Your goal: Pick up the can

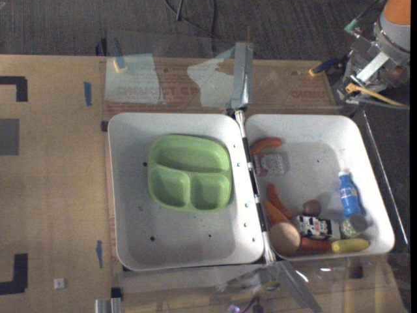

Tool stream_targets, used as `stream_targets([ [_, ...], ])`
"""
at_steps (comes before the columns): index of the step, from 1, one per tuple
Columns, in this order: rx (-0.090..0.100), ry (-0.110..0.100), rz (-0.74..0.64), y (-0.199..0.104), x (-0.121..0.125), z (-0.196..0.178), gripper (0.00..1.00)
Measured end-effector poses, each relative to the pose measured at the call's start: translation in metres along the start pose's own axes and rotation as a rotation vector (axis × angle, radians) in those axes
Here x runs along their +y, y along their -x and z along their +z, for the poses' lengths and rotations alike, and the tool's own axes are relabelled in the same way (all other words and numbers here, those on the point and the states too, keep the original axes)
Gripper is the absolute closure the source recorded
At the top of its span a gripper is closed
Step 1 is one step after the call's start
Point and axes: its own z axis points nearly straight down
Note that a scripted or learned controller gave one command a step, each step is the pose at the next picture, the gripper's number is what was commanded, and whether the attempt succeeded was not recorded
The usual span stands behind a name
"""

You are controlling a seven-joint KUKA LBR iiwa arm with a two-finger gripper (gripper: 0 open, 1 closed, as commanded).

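Observation:
The can [271, 163], grey with a reddish label, lies on its side in the right bin [326, 132] near that bin's left wall, just below a red sausage [266, 145]. My gripper [366, 72] hangs outside the bins, above the bench beyond the right bin's far right corner and well away from the can. The arm's orange band [399, 2] shows at the top right corner.
The right bin also holds a blue bottle [349, 193], an orange carrot [279, 203], a tan egg [285, 237], a small milk carton [315, 227], a yellow piece [350, 245] and a small grey round thing [354, 225]. A green divided plate [190, 172] sits in the left bin [130, 207].

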Motion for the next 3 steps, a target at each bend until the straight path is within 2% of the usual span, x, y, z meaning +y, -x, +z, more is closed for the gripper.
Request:
stream_targets([
  [3, 0.001, 0.01, -0.007, -0.003, 0.001, -0.034, 1.0],
])
